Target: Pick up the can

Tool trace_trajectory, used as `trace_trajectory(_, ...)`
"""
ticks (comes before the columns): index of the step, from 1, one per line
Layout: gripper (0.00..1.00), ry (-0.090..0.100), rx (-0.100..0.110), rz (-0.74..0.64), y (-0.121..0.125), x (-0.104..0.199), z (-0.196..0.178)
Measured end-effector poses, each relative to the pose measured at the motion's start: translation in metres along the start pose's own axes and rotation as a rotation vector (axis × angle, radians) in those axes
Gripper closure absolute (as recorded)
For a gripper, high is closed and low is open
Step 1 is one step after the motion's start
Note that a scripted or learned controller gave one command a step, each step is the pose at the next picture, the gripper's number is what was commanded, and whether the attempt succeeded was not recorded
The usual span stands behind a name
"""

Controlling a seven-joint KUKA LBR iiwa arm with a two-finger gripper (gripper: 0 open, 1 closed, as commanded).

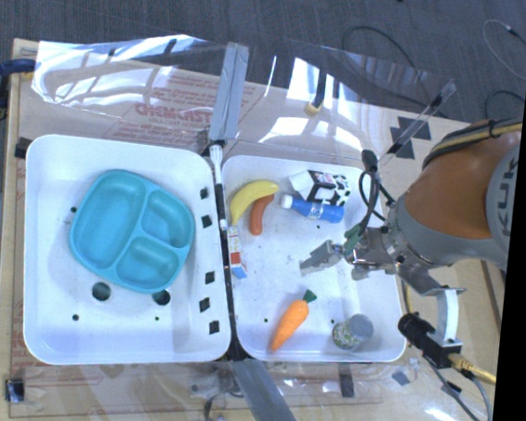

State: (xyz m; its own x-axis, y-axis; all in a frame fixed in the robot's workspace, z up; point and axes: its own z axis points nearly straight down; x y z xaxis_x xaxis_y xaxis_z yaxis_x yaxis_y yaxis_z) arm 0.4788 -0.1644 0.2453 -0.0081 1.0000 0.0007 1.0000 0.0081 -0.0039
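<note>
Findings at this moment. The can (353, 332) lies in the right bin (259, 340), near its front right corner, seen end-on as a small grey disc, apparently upright. A carrot (291, 320) lies just to its left, apart from it. Further back in the same bin are a banana (250, 197), a red sausage-shaped piece (258, 216) touching the banana, a blue bottle (317, 208) and a black-and-white box (326, 185). The left bin (37, 312) holds a blue divided plate (132, 229).

The gripper (328, 255) hangs over the middle of the right bin, behind the can and to its left, with nothing between its fingers. The jaws appear to stand apart, one grey finger angled out toward the left; the other is partly masked by the wrist and cabling.

Assessment: the step in hand is the approach; the can is not yet reached. To do it well, the gripper should be carried toward the front right corner until centred over the can, jaws kept wide, and lowered straight.

Risks noted: the bin's wall is close to the can on the front and right, so the fingers are best set to close along the line that clears that wall. The carrot leaves some margin. The can may roll or tip if struck off centre.
</note>
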Motion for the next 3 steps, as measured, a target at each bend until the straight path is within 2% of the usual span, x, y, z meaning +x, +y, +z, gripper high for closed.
trace_trajectory(1, 0.00, 0.000, 0.001, 0.043, -0.003, -0.047, 0.103)
trace_trajectory(2, 0.00, -0.001, -0.004, 0.038, 0.008, -0.045, 0.036)
trace_trajectory(3, 0.00, 0.001, 0.000, 0.027, -0.002, -0.040, 0.146)
